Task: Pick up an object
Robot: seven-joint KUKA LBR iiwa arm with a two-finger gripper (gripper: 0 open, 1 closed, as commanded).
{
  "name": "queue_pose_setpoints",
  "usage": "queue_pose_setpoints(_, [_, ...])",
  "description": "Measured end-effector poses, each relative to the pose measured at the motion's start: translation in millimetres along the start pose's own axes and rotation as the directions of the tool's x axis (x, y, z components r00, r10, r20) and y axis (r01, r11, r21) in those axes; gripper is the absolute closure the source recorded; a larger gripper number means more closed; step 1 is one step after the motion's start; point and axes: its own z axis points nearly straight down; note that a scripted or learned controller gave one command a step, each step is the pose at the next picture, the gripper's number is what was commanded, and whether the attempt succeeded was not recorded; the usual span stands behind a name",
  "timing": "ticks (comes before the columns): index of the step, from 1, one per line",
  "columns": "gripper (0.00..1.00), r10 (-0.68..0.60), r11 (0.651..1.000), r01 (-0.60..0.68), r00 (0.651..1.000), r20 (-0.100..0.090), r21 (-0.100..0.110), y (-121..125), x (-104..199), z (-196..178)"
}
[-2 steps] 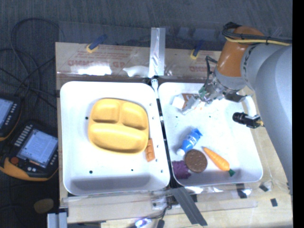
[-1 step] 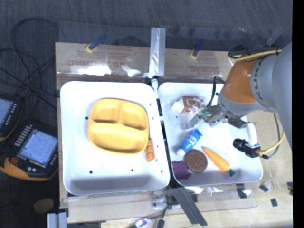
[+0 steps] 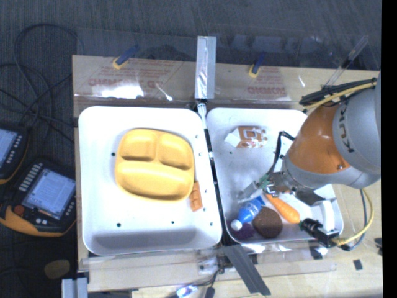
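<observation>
In the right bin [image 3: 223, 166], near its front edge, lie a blue bottle with a white cap [image 3: 246, 215], a brown round object [image 3: 268, 223] and an orange carrot-shaped piece [image 3: 284, 208]. A purple object [image 3: 244, 231] peeks out beside the bottle. A white packet with orange print [image 3: 249, 136] rests at the back of that bin. My gripper [image 3: 263, 188] hangs low over the bottle and the carrot, under the orange wrist band [image 3: 316, 144]. No object shows between its fingers.
The left bin [image 3: 99, 228] holds a yellow compartment tray [image 3: 155, 164] and a small orange item [image 3: 196, 198] beside it. Handheld pendants [image 3: 37, 194] and cables lie on the floor at the left. Black and yellow cables [image 3: 335, 92] run over the bench's back right.
</observation>
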Motion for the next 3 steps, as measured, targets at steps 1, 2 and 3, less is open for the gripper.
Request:
queue_pose_setpoints(1, [0.00, -0.132, 0.991, 0.132, 0.991, 0.001, -0.003, -21.9, -85.8, -0.2])
queue_pose_setpoints(2, [1.00, -0.132, 0.991, 0.132, 0.991, -0.001, -0.003, -20.5, -86.5, -7.6])
queue_pose_setpoints(3, [1.00, 0.010, 1.000, -0.010, 1.000, -0.004, 0.018, 0.5, -19.8, -139.3])
